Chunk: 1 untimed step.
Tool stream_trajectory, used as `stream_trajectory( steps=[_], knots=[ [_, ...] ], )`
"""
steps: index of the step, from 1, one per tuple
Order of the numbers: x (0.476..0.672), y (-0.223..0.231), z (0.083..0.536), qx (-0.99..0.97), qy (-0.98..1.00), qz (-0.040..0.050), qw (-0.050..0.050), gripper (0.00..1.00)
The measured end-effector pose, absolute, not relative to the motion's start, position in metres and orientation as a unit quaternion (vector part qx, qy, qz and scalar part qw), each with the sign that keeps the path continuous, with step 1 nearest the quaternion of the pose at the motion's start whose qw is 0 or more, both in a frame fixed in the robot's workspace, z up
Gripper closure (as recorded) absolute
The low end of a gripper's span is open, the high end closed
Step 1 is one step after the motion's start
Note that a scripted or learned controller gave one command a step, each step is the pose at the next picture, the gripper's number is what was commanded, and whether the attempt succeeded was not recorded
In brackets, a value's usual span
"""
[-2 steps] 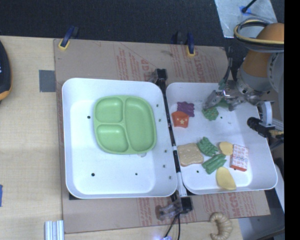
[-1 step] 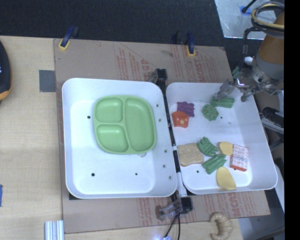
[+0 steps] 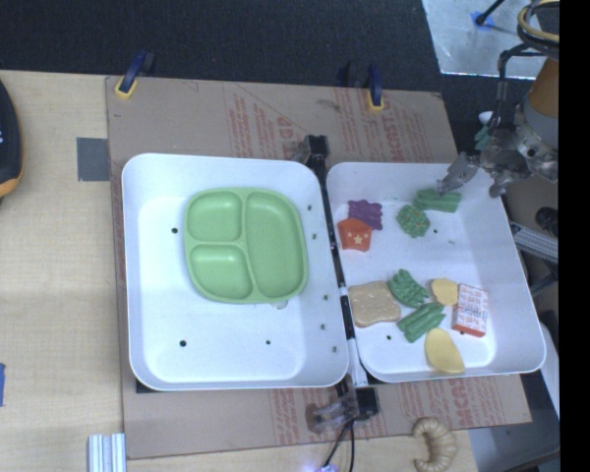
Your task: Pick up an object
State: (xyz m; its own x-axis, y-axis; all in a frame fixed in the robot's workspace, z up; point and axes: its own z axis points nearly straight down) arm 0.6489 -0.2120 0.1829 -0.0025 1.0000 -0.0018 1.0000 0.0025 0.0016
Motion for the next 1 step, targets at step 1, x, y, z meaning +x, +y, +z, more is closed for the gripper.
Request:
stream_trajectory(
  steps=[1],
  knots=[
    [0.6564,-0.2022,0.0906,0.705,0.709,-0.0003,-0.001,0.0]
  ],
)
